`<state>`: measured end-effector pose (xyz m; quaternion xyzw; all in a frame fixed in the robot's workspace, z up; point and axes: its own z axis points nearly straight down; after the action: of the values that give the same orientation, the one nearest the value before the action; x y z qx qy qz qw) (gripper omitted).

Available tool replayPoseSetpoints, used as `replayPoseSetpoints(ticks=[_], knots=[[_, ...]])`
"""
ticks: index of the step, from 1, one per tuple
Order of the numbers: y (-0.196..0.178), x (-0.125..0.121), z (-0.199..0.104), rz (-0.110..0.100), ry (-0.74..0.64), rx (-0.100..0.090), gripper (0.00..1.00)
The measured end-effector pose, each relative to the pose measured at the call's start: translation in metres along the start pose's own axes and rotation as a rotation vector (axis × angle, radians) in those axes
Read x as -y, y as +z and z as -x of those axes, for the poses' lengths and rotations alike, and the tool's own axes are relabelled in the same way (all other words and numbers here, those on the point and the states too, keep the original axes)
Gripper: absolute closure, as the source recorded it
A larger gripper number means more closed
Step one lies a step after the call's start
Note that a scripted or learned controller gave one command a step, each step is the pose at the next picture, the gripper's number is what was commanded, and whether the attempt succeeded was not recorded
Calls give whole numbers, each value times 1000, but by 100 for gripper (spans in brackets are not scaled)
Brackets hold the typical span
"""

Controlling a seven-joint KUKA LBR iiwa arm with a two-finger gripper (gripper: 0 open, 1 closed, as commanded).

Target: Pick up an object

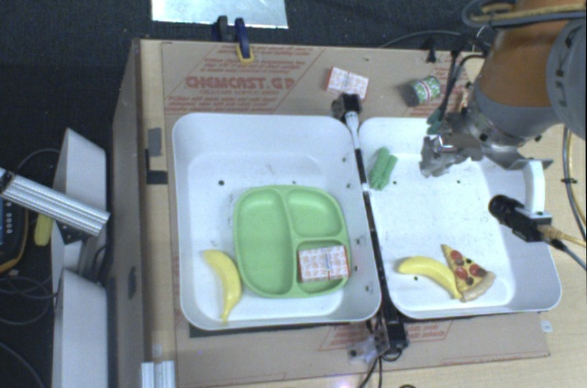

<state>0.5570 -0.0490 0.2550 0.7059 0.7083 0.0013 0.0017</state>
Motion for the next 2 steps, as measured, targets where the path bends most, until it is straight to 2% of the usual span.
replayPoseSetpoints(ticks=[1, 2], knots=[[18, -31, -27, -2, -2, 0, 100], [17, -31, -27, -2, -1, 0, 0]])
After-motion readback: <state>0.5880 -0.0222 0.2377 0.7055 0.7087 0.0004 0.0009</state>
